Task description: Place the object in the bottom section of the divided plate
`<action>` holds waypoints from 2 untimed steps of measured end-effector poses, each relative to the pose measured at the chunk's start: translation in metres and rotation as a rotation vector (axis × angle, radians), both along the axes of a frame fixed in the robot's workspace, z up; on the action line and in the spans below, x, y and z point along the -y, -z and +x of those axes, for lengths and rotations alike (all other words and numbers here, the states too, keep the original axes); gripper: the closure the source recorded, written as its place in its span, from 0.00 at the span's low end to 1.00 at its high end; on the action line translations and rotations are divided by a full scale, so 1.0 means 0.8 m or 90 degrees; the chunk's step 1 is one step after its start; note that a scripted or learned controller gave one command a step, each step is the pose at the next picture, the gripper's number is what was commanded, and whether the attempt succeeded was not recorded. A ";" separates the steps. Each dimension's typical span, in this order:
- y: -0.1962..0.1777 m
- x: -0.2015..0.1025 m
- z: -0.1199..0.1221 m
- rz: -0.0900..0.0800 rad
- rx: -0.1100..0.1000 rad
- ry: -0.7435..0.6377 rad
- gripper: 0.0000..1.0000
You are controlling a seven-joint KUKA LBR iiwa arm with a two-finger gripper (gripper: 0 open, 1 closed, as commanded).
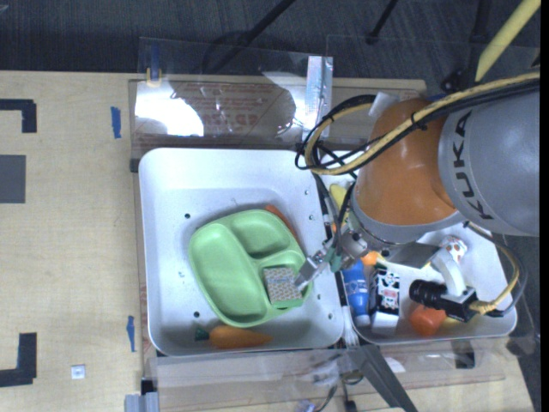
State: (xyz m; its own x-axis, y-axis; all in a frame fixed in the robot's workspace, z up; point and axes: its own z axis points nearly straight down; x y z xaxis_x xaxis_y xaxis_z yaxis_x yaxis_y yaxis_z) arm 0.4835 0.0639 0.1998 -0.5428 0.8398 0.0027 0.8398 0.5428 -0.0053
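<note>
A green divided plate [230, 264] lies tilted in the left bin [163, 230]. A small grey speckled block [280, 285] rests in the plate's lower right section, close to the rim. My gripper [308, 269] reaches in from the right and its tip sits right at the block's upper right corner, touching or nearly touching it. The grey arm with its orange band [403, 178] hangs over the right bin.
An orange carrot-like piece [237, 336] lies by the left bin's front wall, below the plate. Another orange thing [274, 212] peeks out behind the plate's far rim. The right bin holds a blue bottle [356, 291], a white box [389, 295] and an orange object [425, 319].
</note>
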 end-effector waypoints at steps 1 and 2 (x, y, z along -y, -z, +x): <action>-0.009 0.001 0.002 -0.001 0.000 0.001 1.00; -0.018 0.002 0.004 -0.001 -0.001 0.003 1.00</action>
